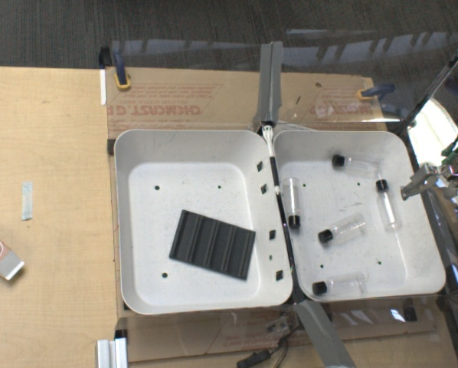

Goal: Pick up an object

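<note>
Five clear, black-capped vials (291, 202) lie scattered in the right bin (424, 271); jaws' state unclear.

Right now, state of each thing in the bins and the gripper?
Ribbed dark panel: flat in the left bin, skewed.
Vials, clear with black caps, all lying in the right bin:
Vial by divider: cap toward camera.
Rear vial: near back wall.
Right vial: cap rearward.
Middle vial: cap left.
Front vial: cap left.
Gripper: at the right bin's right edge, fingers unclear.

Dark ribbed slab (213, 244) lies flat, skewed, in left bin (137, 152). Five clear black-capped vials lie in right bin (401, 156): one (291, 202) at its left wall, one (340, 285) near the front edge.
</note>
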Available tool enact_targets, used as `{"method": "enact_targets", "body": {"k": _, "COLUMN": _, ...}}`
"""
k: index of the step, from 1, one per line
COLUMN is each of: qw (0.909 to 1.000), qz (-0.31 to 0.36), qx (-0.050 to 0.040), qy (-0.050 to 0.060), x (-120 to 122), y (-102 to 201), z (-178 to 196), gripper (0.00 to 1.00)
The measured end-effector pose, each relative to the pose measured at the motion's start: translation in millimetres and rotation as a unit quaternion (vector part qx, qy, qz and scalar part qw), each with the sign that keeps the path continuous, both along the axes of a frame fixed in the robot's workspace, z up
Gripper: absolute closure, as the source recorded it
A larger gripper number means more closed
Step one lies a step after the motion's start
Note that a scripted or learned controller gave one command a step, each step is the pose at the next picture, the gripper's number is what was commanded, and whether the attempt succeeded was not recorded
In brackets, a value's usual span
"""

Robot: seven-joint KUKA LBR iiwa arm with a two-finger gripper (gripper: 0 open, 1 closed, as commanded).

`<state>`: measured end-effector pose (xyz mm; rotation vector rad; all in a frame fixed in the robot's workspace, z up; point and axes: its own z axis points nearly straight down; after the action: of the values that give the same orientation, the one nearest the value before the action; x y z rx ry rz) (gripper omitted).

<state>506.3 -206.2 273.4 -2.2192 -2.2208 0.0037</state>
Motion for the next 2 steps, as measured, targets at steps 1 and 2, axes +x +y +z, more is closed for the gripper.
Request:
{"method": "enact_targets", "body": {"k": 1, "qw": 0.9986, "qz": 0.053, "qx": 0.0007, "qy": 0.000, "x": 2.7, "y": 22.7, "z": -175.9, "gripper": 0.00}}
{"method": "enact_targets", "body": {"k": 2, "qw": 0.9987, "qz": 0.052, "qx": 0.0004, "qy": 0.000, "x": 2.5, "y": 21.7, "z": -167.3, "gripper": 1.00}}
